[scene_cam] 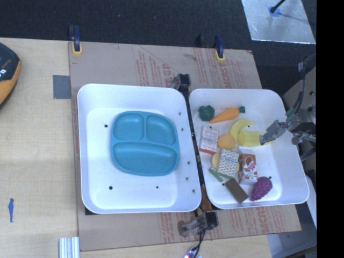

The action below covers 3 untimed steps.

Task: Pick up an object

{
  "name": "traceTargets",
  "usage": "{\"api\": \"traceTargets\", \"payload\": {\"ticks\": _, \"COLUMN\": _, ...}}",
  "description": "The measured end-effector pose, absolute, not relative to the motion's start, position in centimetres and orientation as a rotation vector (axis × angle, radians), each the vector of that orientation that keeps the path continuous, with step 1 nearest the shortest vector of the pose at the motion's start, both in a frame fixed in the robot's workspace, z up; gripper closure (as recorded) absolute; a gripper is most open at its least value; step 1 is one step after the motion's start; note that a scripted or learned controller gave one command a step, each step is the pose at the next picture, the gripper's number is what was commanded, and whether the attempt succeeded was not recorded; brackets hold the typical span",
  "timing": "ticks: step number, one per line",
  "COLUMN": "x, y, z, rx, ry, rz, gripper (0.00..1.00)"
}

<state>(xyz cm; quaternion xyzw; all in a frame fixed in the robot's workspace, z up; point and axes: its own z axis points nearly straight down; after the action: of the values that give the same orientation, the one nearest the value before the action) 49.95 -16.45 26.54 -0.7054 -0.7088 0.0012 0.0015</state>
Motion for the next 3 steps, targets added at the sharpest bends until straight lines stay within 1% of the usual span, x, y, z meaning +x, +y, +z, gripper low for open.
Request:
{"api": "traceTargets", "payload": {"ticks": 1, "x": 53.2, "y": -15.3, "z": 18.3, "rx": -2.207, "ry": -2.226, "rz": 0.008, "gripper": 0.0}}
{"api": "traceTargets", "payload": {"ticks": 2, "x": 64.2, "y": -13.6, "z": 9.1, "rx": -2.215, "ry": -2.237, "rz": -0.005, "gripper": 0.0}}
{"api": "traceTargets", "payload": {"ticks": 3, "x": 65.8, "y": -12.6, "z": 9.4, "rx": -2.215, "ry": -2.23, "rz": -0.002, "gripper": 0.0}}
